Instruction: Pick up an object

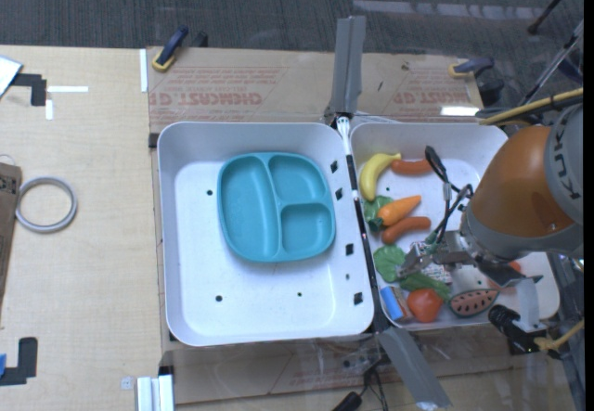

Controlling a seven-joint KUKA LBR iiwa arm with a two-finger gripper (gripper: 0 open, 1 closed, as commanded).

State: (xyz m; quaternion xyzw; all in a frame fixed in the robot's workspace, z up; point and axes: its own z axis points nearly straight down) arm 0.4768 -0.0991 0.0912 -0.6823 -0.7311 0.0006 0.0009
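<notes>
The right bin (422, 131) holds toy food: a yellow banana (373, 172), an orange carrot (400, 209), a second orange piece (406, 228) below it, a red-orange piece (411, 167) at the back, green leafy pieces (390, 262), a red tomato (425, 305), a blue item (393, 302) and a watermelon slice (471, 301). My gripper (429, 256) is low in this bin, over the green pieces near its middle. The orange wrist band (524, 182) hides the bin's right part.
The left bin (186, 242) holds a teal divided plate (277, 205). A roll of tape (44, 203) lies on the bench at far left. A blue-and-yellow clamp (171, 48) sits on the cardboard behind the bins. Black utensil-like rods (440, 175) stand in the right bin.
</notes>
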